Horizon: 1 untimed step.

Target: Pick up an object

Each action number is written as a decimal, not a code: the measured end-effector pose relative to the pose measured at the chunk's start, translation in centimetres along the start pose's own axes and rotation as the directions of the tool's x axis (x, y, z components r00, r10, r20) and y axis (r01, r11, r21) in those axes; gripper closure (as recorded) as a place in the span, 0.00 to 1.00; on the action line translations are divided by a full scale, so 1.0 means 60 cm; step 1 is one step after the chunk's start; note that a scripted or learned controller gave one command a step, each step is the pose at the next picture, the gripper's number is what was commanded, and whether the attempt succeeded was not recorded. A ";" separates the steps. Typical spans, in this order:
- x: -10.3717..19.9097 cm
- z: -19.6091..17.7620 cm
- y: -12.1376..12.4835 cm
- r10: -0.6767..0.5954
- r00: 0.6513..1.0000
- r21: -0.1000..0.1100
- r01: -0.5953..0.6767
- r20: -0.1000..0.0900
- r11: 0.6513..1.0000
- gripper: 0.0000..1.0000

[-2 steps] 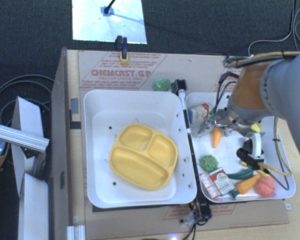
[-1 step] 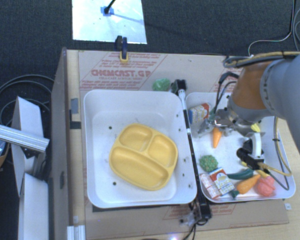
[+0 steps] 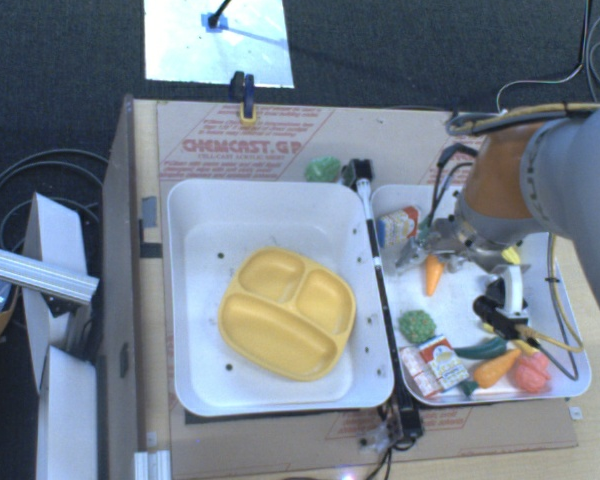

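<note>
Robotics lab setup.
Marked by loose cables [image 3: 25,183] on dark carpet [image 3: 50,58], aluminium framing [image 3: 40,276], clamped cardboard-covered surface [image 3: 280,133], twin white bins [image 3: 195,298].

The grey arm [image 3: 570,168] with its orange band [image 3: 500,178] reaches in from the right, its gripper [image 3: 432,253] lowered near the right bin's far-left corner.

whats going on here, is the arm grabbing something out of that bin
The grey arm reaches in over the right bin, its gripper low among the toy food. A small orange carrot sits right at the gripper, but the view doesn't settle whether it is gripped. Other pieces lie in that bin: a green broccoli, a small carton, a pink piece. The left bin holds a yellow divided tray.
</note>
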State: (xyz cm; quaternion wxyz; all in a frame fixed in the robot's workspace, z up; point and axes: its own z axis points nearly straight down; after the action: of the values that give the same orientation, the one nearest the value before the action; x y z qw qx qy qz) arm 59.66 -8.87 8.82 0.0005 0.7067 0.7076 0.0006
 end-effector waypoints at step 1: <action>0.000 0.000 0.000 0.000 1.000 0.000 0.000 0.000 1.000 0.00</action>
State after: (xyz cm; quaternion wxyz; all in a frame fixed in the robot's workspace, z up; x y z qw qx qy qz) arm 59.66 -8.87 8.82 0.0005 0.7067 0.7076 0.0006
